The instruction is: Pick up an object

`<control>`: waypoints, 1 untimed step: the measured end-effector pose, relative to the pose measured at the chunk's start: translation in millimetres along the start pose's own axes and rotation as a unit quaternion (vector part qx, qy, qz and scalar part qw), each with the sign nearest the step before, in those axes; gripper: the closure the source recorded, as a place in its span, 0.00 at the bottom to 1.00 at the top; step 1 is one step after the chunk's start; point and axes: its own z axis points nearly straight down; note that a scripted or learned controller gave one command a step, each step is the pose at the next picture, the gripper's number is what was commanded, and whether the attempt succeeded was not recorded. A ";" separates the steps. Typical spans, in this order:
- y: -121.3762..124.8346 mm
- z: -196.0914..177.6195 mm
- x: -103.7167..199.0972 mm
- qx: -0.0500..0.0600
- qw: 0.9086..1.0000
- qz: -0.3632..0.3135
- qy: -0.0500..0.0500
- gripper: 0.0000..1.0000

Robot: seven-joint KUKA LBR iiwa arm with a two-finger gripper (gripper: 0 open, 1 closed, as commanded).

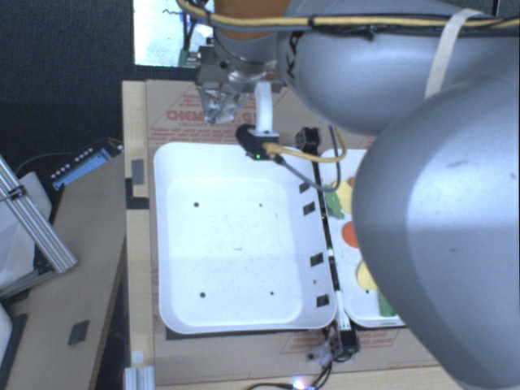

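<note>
Grey arm housing (pixel 422 218), nearest the lens, covered most of the right bin (pixel 366 319). Next in size, the left bin (pixel 236 242) lay bare-floored, apart from four small dark marks. Beyond its far edge, the gripper (pixel 218 108) hung over the cardboard sheet (pixel 166 112), above the bench and outside both bins; nothing was seen between its fingers, and whether they were spread or closed could not be told.

Candidate objects lay in the right bin along its left wall: a yellow piece (pixel 348 192), an orange-red piece (pixel 350 234), a second yellow piece (pixel 366 277) and a green piece (pixel 385 303) near the front edge, all partly hidden by the arm. Judged small and light; stiffness and surface could not be determined. Recommended hold: across the narrowest width of whichever piece sits clearest of the wall.
</note>
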 end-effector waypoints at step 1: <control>0.7 -142.9 -30.9 -0.007 1.000 0.005 0.000 1.00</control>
